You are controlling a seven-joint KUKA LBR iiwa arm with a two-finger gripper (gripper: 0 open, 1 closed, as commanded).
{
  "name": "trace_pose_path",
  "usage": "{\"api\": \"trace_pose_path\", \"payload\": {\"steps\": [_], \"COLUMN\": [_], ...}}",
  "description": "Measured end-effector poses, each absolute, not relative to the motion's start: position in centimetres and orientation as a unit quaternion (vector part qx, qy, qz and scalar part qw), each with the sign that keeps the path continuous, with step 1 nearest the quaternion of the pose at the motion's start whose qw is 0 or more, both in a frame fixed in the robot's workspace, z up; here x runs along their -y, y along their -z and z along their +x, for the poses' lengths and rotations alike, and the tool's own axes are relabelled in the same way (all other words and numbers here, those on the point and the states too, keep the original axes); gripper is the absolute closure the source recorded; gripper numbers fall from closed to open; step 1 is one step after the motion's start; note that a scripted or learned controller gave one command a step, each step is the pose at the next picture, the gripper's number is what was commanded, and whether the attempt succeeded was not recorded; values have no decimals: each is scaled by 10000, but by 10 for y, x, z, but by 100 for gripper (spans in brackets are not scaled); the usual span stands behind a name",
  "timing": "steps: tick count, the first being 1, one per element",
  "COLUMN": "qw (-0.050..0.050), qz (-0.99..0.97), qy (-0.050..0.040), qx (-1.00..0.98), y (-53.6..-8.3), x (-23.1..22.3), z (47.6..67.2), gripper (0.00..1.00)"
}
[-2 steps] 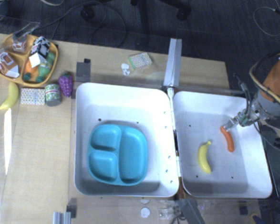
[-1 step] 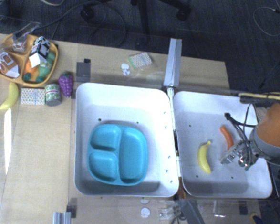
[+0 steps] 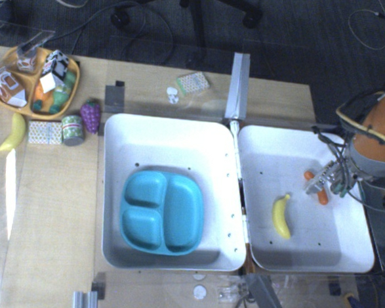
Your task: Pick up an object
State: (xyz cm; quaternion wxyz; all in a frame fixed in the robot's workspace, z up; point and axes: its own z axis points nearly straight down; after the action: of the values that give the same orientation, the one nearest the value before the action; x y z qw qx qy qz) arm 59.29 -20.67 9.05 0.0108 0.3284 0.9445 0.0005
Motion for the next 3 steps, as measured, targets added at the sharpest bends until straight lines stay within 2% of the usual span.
{"api": "trace_pose_path", "payload": {"steps": [1,2,3], "qw": [94,113,112], "qz": [3284,3278,3278], "qy": [-4,-15,-14], "qx": [-9445,-9447,-9447], "y": [-90,-101,-101], "x": [207,205,205], "z": [592,595,595], "gripper": [0,100,0]}}
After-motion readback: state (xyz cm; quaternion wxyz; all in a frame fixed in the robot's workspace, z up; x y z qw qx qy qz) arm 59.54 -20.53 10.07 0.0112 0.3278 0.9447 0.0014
